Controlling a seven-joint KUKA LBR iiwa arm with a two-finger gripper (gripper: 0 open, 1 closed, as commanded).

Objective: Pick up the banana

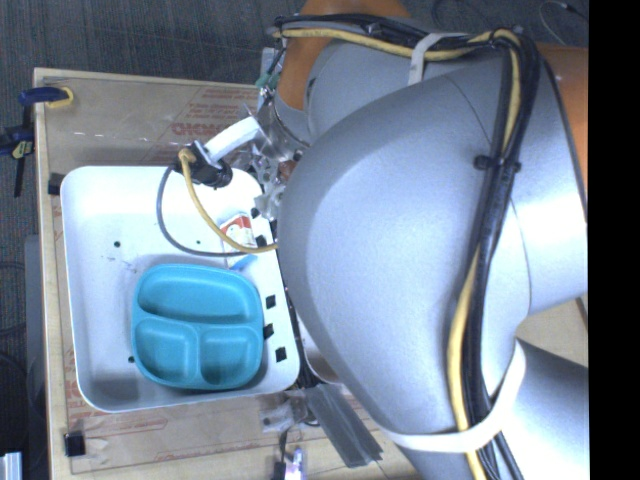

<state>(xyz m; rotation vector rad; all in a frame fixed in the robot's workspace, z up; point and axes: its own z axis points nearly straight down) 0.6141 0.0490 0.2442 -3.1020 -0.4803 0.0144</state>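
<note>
My gripper hangs over the far right corner of the left white bin, its body half hidden under the wrist. A white bracket with a black plug and a looping yellow cable sticks out from it to the left. The big grey arm covers the right half of the view, hiding the right bin and whatever lies in it. Just below the gripper a small red and white object rests on the bin floor.
A blue three-compartment tray lies in the near part of the left bin. A thin black cable loops across the bin floor. The wooden bench borders the bin, with a blue clamp at its far left corner.
</note>
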